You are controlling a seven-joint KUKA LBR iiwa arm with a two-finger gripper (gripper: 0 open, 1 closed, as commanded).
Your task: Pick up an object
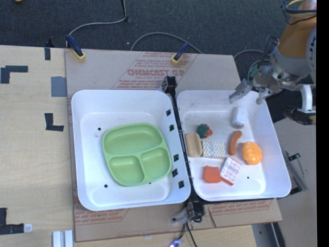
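The gripper [250, 92] is hovering over the far right corner of the right bin [272, 138], its two fingers [237, 94] spread wide apart and holding nothing — there is only bare bin wall between them. The nearest candidate is lying just below the fingertips, toward the camera: a small white cylinder [238, 117] resting on the bin floor, its long axis running roughly away from the camera, so it is pointing almost straight back up at the gap between the fingers. The line joining the two fingertips is crossing that axis, which I judge a fair alignment for closing across the cylinder's narrow width.

Farther along the same direction an orange sausage [234, 142] is lying, tilted slightly, with a yellow-orange fruit [251, 153] just to its right. The remaining items are sitting well apart from the fingers, toward the bin's near left.
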